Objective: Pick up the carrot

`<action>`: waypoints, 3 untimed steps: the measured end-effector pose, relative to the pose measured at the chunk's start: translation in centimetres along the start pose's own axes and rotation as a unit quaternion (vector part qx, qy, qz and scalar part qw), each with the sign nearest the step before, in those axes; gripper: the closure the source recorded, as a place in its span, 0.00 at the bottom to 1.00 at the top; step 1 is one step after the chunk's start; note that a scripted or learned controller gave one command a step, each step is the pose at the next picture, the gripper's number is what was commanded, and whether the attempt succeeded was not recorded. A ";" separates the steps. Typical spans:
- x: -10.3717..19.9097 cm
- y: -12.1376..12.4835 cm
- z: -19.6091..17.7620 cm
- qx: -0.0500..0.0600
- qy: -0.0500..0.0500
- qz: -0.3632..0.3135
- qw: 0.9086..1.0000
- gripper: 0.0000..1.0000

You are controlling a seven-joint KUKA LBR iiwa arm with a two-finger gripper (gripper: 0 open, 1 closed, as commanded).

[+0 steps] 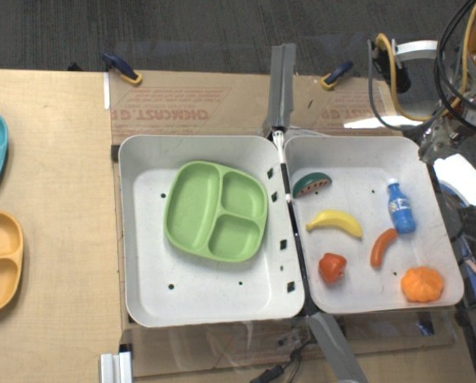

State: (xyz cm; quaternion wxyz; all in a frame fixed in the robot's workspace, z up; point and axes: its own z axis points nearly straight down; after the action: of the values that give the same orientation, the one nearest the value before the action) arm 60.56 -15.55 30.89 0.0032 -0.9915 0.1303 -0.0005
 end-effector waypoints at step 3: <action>-0.9 4.5 7.1 0.000 -0.002 -0.018 1.000 1.00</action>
State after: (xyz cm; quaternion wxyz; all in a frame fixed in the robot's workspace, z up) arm 58.57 -19.61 23.78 0.0037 -0.9936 0.1129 0.0015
